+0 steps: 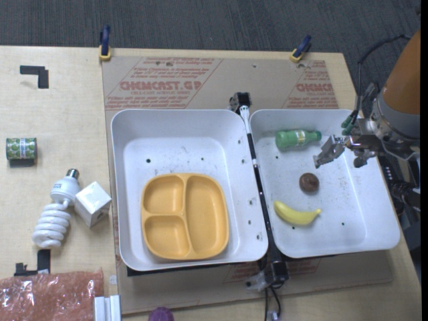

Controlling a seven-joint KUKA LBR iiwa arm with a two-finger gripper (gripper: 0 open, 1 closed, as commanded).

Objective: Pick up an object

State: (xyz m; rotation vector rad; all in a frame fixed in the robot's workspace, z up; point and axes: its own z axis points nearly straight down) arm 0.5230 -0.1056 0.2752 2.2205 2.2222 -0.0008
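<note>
Three objects lie in the right bin (374, 236): a green bottle (297, 138) on its side at the back, a small brown round object (308, 182) in the middle, and a yellow banana (296, 213) toward the front left. My gripper (343, 156) hangs over the bin's back right area, to the right of the bottle and up-right of the brown object. Its fingers (326, 154) are spread open with nothing between them.
A yellow divided plate (185, 215) lies in the left bin (127, 146). On the bench to the left are a light bulb (53, 212), a white cube (92, 203), a green can (21, 149) and a pink bag (50, 296).
</note>
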